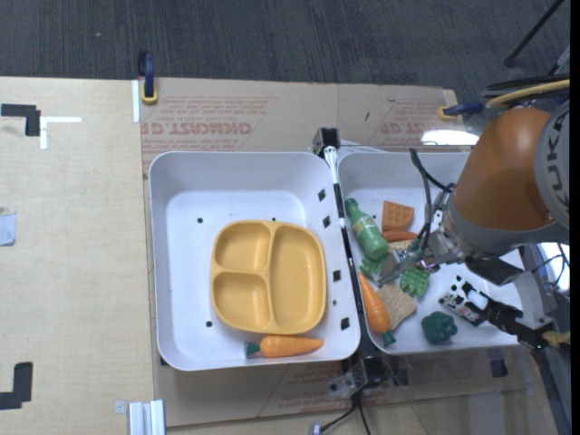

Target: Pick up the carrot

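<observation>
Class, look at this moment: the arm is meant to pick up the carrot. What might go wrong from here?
1. Two carrots: one in the left bin, one in the right bin, so the target is ambiguous.
2. The gripper hangs over clutter; it may catch the green bottle or bread slice instead.

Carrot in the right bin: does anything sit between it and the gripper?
The carrot lies just left of the gripper. Bread and a green leafy piece crowd that gap.

Dark grey carpet (272,21) runs behind the pale wooden bench (68,270) — brown cardboard (236,120) lies on the bench.
</observation>
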Robot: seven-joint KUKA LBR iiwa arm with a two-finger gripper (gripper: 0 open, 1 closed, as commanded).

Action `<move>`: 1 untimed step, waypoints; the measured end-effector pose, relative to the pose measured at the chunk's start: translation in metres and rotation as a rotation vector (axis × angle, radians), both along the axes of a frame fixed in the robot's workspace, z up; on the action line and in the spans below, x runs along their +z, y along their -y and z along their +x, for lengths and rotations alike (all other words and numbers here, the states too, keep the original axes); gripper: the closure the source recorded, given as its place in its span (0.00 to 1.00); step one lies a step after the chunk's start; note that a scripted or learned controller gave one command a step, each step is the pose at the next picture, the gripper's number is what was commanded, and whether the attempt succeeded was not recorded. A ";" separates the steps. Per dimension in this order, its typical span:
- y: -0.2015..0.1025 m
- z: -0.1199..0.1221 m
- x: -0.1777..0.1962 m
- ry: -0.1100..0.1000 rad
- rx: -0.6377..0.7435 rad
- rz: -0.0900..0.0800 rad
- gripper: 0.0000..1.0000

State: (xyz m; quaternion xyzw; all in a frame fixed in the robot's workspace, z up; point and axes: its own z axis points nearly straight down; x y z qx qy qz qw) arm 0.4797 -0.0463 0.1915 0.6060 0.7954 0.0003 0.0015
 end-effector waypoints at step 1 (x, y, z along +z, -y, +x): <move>-0.099 0.062 0.000 -0.002 0.129 -0.001 0.00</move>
